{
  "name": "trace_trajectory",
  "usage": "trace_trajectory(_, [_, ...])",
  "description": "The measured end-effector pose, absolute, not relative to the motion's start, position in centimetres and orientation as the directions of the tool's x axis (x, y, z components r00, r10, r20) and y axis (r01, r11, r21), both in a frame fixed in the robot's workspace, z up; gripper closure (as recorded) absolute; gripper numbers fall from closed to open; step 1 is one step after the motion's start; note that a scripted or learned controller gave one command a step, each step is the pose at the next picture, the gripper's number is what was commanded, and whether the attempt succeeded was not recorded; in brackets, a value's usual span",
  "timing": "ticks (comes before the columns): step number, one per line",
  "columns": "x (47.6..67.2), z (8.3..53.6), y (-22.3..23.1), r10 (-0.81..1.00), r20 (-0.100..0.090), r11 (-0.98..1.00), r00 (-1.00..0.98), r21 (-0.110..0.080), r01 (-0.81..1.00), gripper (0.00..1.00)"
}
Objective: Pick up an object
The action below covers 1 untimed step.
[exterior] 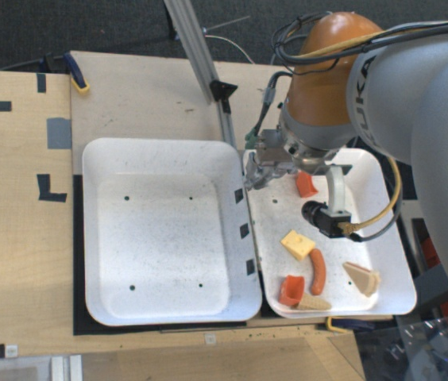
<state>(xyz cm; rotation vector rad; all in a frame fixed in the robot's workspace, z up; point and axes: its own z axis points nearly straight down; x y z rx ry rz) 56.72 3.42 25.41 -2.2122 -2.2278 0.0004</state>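
On the pale wooden worktop (17, 213), the big grey arm with its orange band (331, 62) reaches over the right-hand shallow white plastic bin (395, 292), beside the left-hand white bin (160, 228). Its hand (265, 165) hangs near that bin's upper left corner, seemingly above the floor; I cannot tell its state. Below lie an orange sausage-shaped piece (318, 271), a yellow cheese-like block (298, 244), a small red-orange chunk (307, 185), another red piece (291, 289) and a tan wedge (362, 278).
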Motion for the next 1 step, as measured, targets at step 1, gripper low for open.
trace_trajectory(1, [58.22,23.66,8.86,1.0,0.0,0.007,-0.007,-0.003,1.0,1.0])
